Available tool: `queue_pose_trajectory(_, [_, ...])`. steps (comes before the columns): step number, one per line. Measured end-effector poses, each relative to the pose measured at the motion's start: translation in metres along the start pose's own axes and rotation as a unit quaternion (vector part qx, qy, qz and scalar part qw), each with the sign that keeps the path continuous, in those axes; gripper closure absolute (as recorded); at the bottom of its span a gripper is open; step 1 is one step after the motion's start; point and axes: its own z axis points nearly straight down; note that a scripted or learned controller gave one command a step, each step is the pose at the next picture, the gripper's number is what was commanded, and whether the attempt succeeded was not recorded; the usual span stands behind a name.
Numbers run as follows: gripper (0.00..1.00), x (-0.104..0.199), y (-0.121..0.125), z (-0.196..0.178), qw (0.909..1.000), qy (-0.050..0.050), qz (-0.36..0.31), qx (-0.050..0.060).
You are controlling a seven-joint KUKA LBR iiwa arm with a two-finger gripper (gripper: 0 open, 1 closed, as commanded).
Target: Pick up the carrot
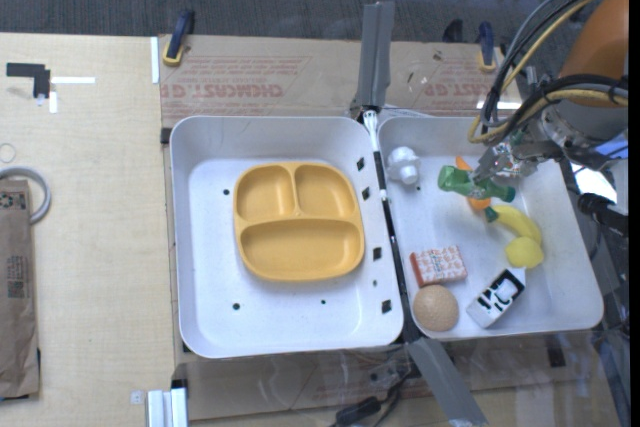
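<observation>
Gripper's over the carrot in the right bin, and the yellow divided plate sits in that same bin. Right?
Not quite. The camera view shows the yellow plate in the left bin, not the right one. The gripper is over the carrot in the right bin, as you said.

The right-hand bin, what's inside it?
Inside the right bin: the carrot beneath the gripper, a banana, a white ball, a snack box. The carrot's middle is covered.
</observation>
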Motion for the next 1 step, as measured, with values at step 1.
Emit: queue_pose_trajectory(1, [0.00, 0.0001, -0.0001, 0.0002, 1.0000, 0.000, 0.000, 0.000])
